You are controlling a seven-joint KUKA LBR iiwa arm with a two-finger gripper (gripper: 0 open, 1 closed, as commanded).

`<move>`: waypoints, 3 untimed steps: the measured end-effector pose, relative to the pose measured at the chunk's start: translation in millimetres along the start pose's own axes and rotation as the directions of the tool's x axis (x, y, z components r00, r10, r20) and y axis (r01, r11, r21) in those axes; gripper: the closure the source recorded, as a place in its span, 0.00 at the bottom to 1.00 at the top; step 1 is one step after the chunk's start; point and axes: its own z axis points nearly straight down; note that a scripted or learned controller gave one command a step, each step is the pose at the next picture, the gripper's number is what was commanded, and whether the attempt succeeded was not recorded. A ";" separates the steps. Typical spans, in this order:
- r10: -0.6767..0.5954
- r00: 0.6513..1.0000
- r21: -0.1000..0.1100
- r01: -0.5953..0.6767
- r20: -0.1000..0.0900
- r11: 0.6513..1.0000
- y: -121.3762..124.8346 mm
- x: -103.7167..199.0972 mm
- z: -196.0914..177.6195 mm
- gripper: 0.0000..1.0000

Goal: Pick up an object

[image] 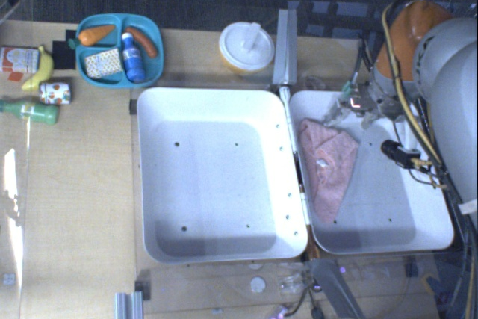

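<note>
You have the arm (437, 48) reaching in from the right over the back of the right bin (388, 224), its orange band up near the top corner. The gripper (357, 102) sits low at the bin's far edge, just above the upper end of the pink cloth (327, 164). From this angle you cannot tell how far the claw is spread, or whether it has anything in it — cables and the wrist housing crowd that spot.

The pink cloth is the one thing in the right bin. It lies crumpled along the bin's left wall, wide at the top and tapering toward the near side, and its top corner comes close under the gripper; whether the two touch is not clear. A black cable end (399, 153) hangs over the bin's right part, apart from the cloth.

The left bin (216, 175) sits just beside the right one, their walls meeting along a thin divider.

Outside the bins, on the wooden bench (67, 198), you see a teal divided tray (119, 50) with toy food in its compartments, a yellow-and-white lidded cup (246, 47) behind the left bin, and a toy banana (39, 69), a small can (54, 93) and a green bottle (30, 111) lying at the far left.
</note>
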 end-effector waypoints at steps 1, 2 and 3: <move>-0.004 1.000 0.000 0.004 0.000 1.000 -60.8 -7.8 -0.2 0.00; -0.122 0.993 -0.003 0.122 0.001 0.993 -130.4 -26.0 -2.1 0.00; -0.195 0.981 -0.008 0.195 0.004 0.981 -177.6 -40.6 -2.9 0.00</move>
